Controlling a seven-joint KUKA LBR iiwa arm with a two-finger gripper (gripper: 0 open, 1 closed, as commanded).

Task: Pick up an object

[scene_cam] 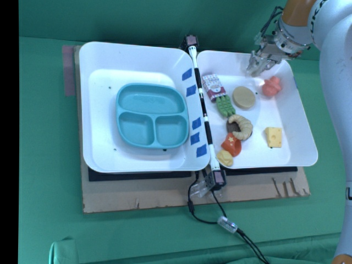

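Note:
My gripper (257, 66) hangs over the far edge of the right bin (301, 126), its fingers spread with nothing between them. Just to its right and nearer lies a pinkish-red toy (271, 86). A round tan cookie (243, 98) sits below the gripper. Toward the bin's left side are a red and white packet (211, 86), a green ridged piece (224, 105), a brown and cream croissant shape (241, 126), a red piece with a star (231, 144) and a small yellow piece (224, 158). A cheese wedge (273, 137) lies near the right.
The left bin (99, 65) holds a teal divided plate (150, 115). A black and white bar with blue tape marks (201, 109) runs between the bins. Cables (220, 216) trail off the bench's front edge. The grey arm (335, 54) comes down the right side.

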